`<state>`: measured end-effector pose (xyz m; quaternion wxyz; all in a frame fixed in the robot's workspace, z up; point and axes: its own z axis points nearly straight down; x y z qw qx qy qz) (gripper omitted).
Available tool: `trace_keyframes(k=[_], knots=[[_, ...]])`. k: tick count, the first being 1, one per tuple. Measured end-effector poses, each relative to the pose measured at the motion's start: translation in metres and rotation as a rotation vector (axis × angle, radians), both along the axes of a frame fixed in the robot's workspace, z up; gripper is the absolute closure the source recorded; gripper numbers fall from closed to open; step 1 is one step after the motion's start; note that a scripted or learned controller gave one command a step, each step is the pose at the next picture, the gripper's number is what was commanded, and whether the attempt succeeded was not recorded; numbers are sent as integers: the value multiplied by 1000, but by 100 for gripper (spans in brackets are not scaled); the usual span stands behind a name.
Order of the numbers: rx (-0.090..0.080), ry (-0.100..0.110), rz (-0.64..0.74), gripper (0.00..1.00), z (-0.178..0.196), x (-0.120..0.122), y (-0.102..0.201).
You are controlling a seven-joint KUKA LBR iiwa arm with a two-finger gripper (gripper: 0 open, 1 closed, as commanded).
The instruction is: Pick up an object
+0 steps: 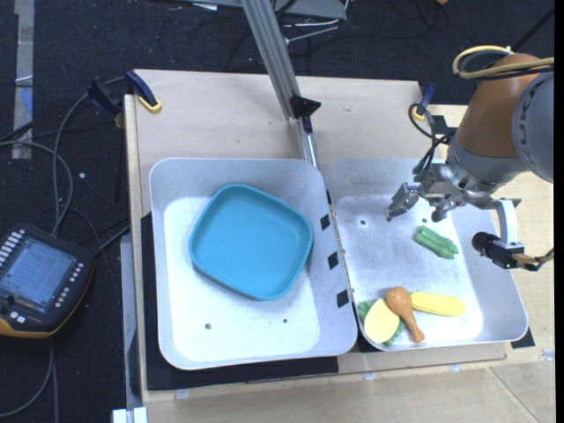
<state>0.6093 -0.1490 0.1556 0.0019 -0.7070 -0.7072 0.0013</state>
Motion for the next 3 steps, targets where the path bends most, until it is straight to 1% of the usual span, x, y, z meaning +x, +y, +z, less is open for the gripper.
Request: trace_keyframes(k=[1, 2, 3], knots=[[-1, -5, 0, 100, 13, 1, -1], [-2, -8, -1, 100, 59, -6, -3], [-1, -4, 0, 100, 61, -6, -3]])
